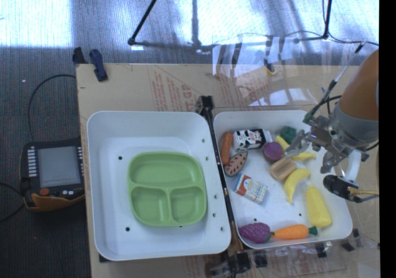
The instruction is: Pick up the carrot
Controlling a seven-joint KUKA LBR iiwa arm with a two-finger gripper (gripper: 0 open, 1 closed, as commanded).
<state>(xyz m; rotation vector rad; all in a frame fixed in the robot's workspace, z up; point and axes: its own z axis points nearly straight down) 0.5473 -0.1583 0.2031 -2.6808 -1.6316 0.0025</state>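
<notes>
Claw tips blurred; carrot lies apart, unobstructed.

You will find faint red print on the cardboard sheet, up and left of the gripper, too blurred to read; the small carton, lower left of it, bears unreadable markings.

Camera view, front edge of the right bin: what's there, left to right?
Purple grapes → carrot → yellow bottle, which sits slightly farther back. The hand is up near the bin's far right.
</notes>
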